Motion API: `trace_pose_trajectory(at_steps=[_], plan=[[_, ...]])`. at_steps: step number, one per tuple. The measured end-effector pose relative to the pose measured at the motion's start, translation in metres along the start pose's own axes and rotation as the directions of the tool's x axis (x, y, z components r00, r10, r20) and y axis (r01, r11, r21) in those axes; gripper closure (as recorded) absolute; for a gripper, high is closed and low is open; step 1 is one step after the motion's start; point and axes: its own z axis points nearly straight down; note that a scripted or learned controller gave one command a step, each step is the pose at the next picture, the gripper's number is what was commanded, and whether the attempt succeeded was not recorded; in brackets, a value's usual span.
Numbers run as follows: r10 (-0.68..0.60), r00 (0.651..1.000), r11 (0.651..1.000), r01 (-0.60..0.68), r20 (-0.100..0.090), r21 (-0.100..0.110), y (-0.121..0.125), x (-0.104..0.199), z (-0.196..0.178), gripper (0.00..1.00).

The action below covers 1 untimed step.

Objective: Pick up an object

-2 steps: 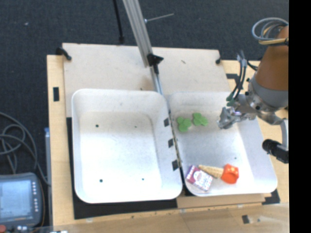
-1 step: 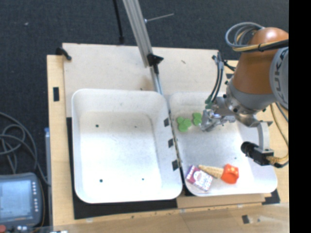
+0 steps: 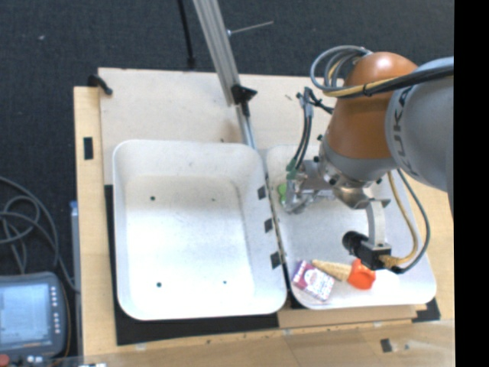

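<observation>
The arm (image 3: 382,105) hangs over the right bin (image 3: 412,281). Its gripper (image 3: 294,193) is at 9 o'clock of the wrist. At the bin's 6 o'clock lie a purple packet (image 3: 314,280) and, just beside it, an orange-tipped cone (image 3: 348,271).

Robotics lab or test cell, not a home. Industrial grey arm (image 3: 412,128) with an orange band and loose cabling hangs over a plain plywood desk (image 3: 153,105). Two shallow white bins (image 3: 191,228) sit side by side on it, on a black mat. Slanted aluminium extrusion pole (image 3: 218,44) rises from the desk's back, clamped with a black bracket. Dark carpet floor (image 3: 46,37) all around, black cables (image 3: 23,205) looped on it at left. Handheld controller pendant with a screen (image 3: 27,312) lies at bottom left. A few small test props in the right bin (image 3: 412,281): orange-tipped cone (image 3: 348,270), small purple-and-white packet (image 3: 313,280).
</observation>
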Motion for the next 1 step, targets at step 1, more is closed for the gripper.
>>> trace_pose_trajectory(at_steps=[1], plan=[[-0.001,1.000,1.000,0.001,0.000,0.000,-0.0050,0.0562,0.0074,1.00]])
